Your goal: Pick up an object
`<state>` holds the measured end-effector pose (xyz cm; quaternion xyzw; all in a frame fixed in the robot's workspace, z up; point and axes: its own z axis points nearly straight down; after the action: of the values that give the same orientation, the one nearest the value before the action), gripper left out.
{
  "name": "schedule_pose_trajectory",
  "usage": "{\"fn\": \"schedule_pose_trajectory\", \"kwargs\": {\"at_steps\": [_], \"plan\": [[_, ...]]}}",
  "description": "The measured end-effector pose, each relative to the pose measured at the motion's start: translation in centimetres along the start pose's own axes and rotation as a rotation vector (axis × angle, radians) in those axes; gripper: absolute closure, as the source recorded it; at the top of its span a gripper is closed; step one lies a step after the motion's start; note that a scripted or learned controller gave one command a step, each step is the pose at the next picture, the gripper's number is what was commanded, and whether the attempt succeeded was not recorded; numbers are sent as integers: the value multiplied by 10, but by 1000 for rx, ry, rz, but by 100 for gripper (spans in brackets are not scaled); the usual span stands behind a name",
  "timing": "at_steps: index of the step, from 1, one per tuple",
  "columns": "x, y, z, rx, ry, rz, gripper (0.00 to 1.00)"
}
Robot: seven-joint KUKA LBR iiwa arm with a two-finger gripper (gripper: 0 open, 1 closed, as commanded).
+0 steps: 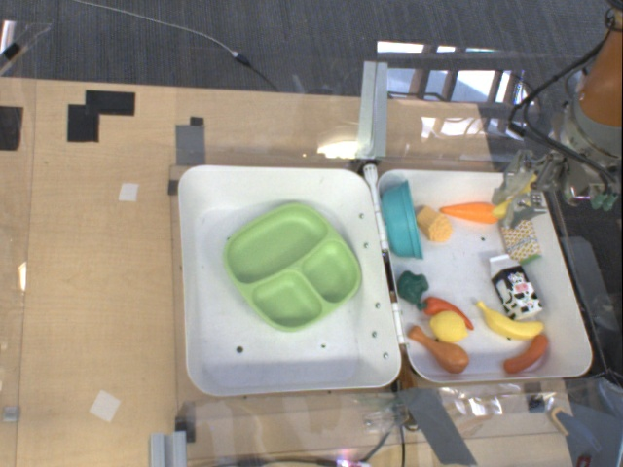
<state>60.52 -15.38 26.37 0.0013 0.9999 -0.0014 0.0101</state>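
The jaws (519, 195) hang over the upper right corner of the right bin (574, 305), just beside the thick end of the carrot (469, 212); whether they are wide or narrow cannot be told from this slanted view, and nothing is seen between them. Directly below them lies a small patterned packet (523, 239). Further down sits a black-and-white cow-patterned carton (516, 293), with a banana (509, 324) under it and a sausage (527, 355) near the bottom corner. Left of the carrot is a yellow piece of corn (435, 225), and beside that a teal bowl (400, 220) stands on its edge against the bin's left wall. Lower on that side are a dark green broccoli (413, 286), a red pepper (447, 308), a lemon (449, 328) and a brown drumstick (440, 349), close together. The left bin (209, 358) holds a green divided plate (292, 265), lying flat near its middle. Both bins rest on the pale wooden surface (88, 290).
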Motion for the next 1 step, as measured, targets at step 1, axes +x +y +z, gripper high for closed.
{"fn": "schedule_pose_trajectory", "kwargs": {"at_steps": [1], "plan": [[46,-5,173,-1,7,-137,100]]}}
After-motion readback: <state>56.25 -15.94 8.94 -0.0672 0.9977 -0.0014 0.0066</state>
